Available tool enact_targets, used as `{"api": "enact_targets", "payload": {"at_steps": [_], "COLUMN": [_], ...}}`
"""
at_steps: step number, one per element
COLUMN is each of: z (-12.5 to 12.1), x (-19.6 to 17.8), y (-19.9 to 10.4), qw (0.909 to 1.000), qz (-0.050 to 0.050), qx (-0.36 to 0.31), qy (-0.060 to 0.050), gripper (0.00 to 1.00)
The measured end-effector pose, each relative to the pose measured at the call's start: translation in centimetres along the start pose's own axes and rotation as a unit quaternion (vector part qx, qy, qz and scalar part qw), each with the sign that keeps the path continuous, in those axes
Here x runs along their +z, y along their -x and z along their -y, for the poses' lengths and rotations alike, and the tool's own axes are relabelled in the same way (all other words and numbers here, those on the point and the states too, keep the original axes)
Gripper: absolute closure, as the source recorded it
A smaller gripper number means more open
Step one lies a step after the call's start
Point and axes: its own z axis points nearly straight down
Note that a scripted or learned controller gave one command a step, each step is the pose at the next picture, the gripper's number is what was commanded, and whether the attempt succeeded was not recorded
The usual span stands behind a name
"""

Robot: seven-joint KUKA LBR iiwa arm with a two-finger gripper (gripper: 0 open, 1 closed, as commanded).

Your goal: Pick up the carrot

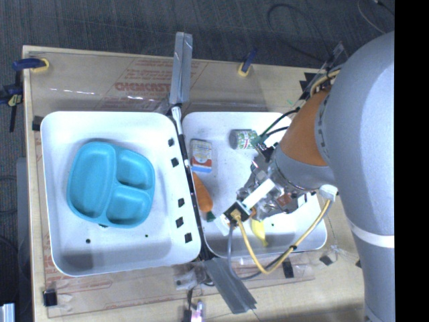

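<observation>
The carrot (202,196), orange with a green tip, lies along the left wall of the right bin (221,123), below a small carton. My gripper (268,203) hangs low over the middle of the right bin, to the right of the carrot and apart from it. The wrist and its fittings hide the fingertips.
A small white and orange carton (200,155) lies above the carrot. A small can (244,139) rests near the right bin's back wall. A yellow thing (258,231) sits under the gripper. The left bin (53,180) holds a blue divided plate (110,182).
</observation>
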Motion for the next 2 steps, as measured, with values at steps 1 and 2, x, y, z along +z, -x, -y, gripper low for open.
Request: {"api": "enact_targets", "payload": {"at_steps": [1,2], "z": [-1.5,3.6], "x": [1.8,0.9], "y": [0.7,-2.0], "qw": [0.9717,0.8967], "qz": [-0.001,0.0], "qx": [-0.236,-0.443], "qy": [0.001,0.002], "gripper": [1.0,1.0]}}
